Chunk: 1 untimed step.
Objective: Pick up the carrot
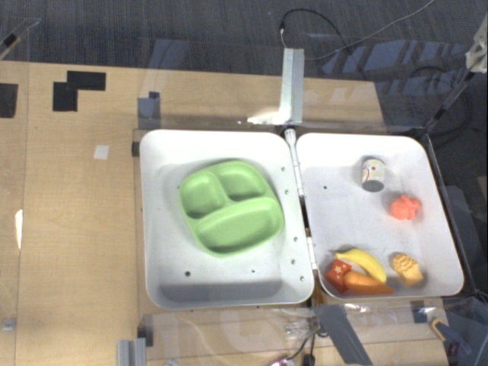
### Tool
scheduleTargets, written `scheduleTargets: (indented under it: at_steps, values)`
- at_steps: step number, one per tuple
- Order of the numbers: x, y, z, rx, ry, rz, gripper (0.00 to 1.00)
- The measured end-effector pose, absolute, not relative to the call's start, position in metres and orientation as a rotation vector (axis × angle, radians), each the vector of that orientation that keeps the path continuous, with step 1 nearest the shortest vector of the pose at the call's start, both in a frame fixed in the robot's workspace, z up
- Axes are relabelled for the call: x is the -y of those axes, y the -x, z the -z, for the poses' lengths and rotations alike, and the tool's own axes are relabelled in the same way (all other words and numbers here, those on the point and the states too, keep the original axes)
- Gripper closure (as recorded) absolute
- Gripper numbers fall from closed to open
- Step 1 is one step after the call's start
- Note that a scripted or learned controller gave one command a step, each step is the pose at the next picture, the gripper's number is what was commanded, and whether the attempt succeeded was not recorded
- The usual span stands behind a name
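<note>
Carrot point(366, 284) beside banana point(364, 263), seemingly touching.

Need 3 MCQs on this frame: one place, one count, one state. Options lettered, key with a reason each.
1. Where does the carrot lie?
A. Right bin, near corner by the divider
B. On the green plate
C. Left bin, far corner

2. How many items are in the right bin?
A. Two
B. Six
C. Nine

3. How does the small can stand?
A. Upright on the plate
B. On its side, apart from the other items
C. Stacked on the banana

Key: 1 A, it lies beside the banana; 2 B, by count; 3 B, it lies alone at the far side.
</note>
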<state>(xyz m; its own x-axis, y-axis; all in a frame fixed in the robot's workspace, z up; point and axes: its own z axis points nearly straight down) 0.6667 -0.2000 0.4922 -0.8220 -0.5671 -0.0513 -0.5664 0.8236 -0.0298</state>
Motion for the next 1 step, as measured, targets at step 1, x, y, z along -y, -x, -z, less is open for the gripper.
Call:
scheduleTargets:
  at_steps: [1]
  values:
    - [0.1991, -0.6682, -0.5059, -2.933, 0.910, 0.024, 1.00]
